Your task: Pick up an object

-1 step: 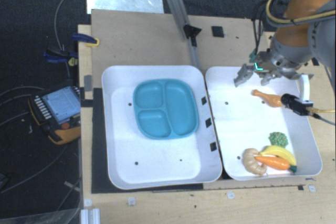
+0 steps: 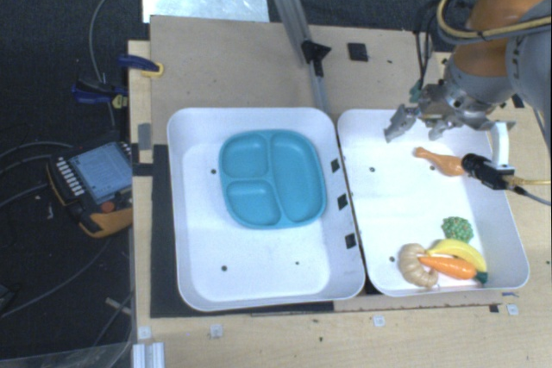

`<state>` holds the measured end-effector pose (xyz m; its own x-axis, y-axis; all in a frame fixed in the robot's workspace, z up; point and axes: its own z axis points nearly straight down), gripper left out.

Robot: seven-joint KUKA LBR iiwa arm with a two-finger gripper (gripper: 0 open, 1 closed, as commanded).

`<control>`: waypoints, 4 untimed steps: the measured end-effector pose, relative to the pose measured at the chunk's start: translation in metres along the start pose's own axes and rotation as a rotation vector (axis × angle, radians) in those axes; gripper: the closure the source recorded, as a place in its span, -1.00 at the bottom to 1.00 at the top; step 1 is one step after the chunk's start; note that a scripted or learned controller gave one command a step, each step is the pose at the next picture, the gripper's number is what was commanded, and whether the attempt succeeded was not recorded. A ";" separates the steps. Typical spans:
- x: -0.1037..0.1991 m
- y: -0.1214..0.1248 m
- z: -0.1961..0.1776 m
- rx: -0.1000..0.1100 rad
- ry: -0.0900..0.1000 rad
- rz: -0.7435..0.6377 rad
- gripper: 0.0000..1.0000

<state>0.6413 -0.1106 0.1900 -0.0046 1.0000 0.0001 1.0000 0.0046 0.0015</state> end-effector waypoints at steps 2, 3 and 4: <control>-0.010 -0.002 0.101 0.002 -0.001 0.004 -1.00; -0.010 0.000 0.087 -0.003 -0.001 0.005 1.00; -0.011 -0.009 0.031 -0.005 -0.001 0.005 1.00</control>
<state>0.6327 -0.1212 0.1591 0.0008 1.0000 -0.0007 1.0000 -0.0008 0.0060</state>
